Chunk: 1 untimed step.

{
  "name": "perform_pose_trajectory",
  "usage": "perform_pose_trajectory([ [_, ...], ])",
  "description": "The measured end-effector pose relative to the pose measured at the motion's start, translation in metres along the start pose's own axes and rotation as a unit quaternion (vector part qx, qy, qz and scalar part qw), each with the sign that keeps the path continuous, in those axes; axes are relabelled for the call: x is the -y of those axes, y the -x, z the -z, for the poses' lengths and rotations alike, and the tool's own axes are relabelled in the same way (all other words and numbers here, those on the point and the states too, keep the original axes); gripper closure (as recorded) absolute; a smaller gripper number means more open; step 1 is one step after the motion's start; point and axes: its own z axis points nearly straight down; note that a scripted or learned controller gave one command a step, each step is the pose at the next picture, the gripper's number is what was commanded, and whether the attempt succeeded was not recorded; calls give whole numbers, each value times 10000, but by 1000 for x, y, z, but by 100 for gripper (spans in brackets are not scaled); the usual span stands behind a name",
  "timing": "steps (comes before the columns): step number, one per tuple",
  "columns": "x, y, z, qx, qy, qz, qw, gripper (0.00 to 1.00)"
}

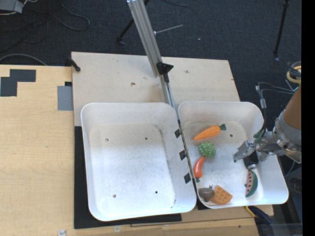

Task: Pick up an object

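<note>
The right bin (246,109) holds several toy foods. An orange carrot (207,132) lies near its middle. Just below it sits a green bumpy piece (207,149), and a red pepper (198,167) lies by the divider. A brown piece (206,193) and an orange waffle-like piece (221,195) rest at the front edge. A watermelon slice (251,183) lies at the front right. My gripper (246,155) hangs over the right part of this bin, just above the watermelon slice. Nothing shows between its fingers.
The left bin (93,132) stands beside the right one, with a row of black clips (181,154) along the shared wall. A slanted metal bar (147,38) rises behind the bins. Wooden boards surround the bench.
</note>
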Motion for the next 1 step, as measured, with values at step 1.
perform_pose_trajectory([
  [1, 0, 0, 0, 3, 4, -13, 10000, 0],
])
